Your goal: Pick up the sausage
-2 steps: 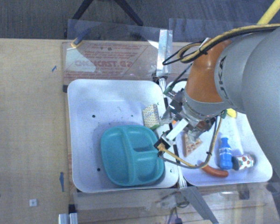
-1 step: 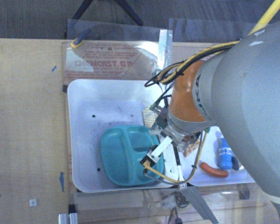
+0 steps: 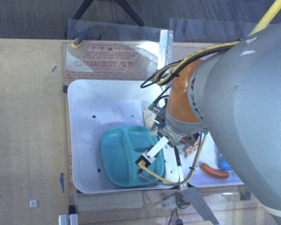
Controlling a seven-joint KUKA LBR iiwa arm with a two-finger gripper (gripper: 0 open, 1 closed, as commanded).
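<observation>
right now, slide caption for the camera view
Arm above the left bin's teal tray; sausage lies in the right bin.

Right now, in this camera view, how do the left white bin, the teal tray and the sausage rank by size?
Largest to smallest:
1. left white bin
2. teal tray
3. sausage, clearly the smallest

- The table (image 3: 23,125) is of pale brown wood and takes the left and middle of the frame.
- A white bin (image 3: 84,102) stands on it at the centre.
- A second white bin (image 3: 203,178), only partly seen, is just beside it at lower right.
- A clear sheet (image 3: 112,62) with reddish letters lies at upper centre, touching the first bin.
- A small blue mark (image 3: 62,182) is at lower left.
</observation>
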